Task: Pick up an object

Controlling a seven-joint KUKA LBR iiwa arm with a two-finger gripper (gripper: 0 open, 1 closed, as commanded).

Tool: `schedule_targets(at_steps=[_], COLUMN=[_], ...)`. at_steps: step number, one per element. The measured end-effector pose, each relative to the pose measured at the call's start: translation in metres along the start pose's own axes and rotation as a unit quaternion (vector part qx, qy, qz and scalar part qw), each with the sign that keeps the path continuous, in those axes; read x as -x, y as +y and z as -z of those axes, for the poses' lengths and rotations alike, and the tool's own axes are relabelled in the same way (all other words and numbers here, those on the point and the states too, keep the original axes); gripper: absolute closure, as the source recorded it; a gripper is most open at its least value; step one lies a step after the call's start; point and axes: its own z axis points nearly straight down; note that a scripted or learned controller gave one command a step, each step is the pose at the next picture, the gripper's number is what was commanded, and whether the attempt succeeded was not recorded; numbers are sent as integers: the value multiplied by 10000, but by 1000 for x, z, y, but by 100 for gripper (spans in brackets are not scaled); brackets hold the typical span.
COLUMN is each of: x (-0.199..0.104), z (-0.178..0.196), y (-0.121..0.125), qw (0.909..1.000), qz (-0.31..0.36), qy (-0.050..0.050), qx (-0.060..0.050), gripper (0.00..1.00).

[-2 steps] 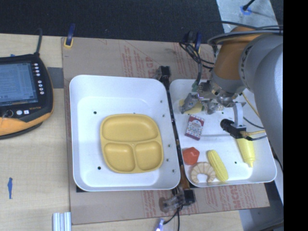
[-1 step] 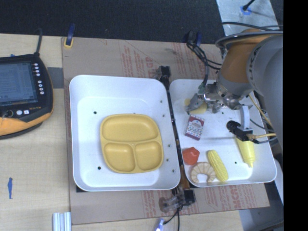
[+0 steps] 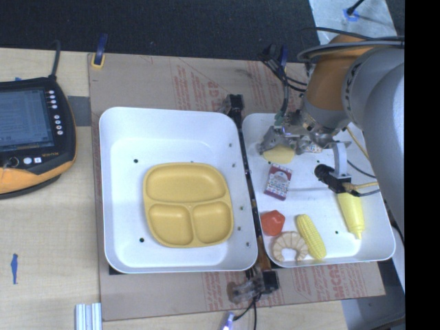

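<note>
My gripper point(image 3: 283, 141) hangs low over the far end of the right bin point(image 3: 375, 253), just above a pale yellow piece point(image 3: 278, 155) that lies partly hidden under it. Toward the near side from it lies a small red packet point(image 3: 278, 183). Further on sit a red pepper piece point(image 3: 273, 221), a shrimp point(image 3: 289, 246) and a corn cob point(image 3: 311, 236). A yellow squeeze bottle point(image 3: 352, 212) with a dark tip lies along the bin's right side.
The left bin point(image 3: 120, 184) holds a yellow divided tray point(image 3: 187, 203). A tablet in an orange case point(image 3: 31, 133) rests on the bench at far left. The grey arm with its orange band point(image 3: 337, 74) covers the far right corner.
</note>
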Motion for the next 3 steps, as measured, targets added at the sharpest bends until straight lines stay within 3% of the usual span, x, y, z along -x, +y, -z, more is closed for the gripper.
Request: schedule_targets(at_steps=[1, 2, 3], x=[4, 2, 3], z=[-1, -1, 9], y=[-38, -19, -19], qw=[10000, 10000, 10000], qz=[8, -11, 0], qy=[-8, 3, -5], qx=[-14, -58, -44], gripper=[0, 0, 100])
